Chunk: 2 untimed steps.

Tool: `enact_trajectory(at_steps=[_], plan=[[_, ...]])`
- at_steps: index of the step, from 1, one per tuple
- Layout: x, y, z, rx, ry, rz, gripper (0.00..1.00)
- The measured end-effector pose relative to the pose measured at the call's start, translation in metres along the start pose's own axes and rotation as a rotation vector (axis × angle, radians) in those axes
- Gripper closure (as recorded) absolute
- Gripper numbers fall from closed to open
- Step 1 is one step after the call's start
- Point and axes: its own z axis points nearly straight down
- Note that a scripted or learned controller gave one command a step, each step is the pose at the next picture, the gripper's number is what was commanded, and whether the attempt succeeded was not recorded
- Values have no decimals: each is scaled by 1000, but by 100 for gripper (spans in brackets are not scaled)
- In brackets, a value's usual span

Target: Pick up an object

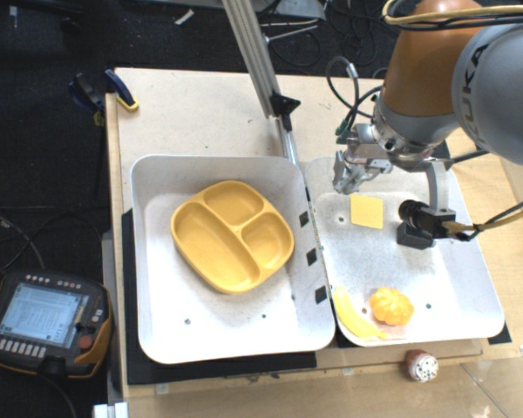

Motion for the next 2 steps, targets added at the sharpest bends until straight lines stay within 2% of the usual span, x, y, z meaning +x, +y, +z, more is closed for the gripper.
enact_trajectory(at_steps=[1,2], plan=[[48,-34,4,-1,0,0,100],[105,-52,14,0,0,-1,100]])
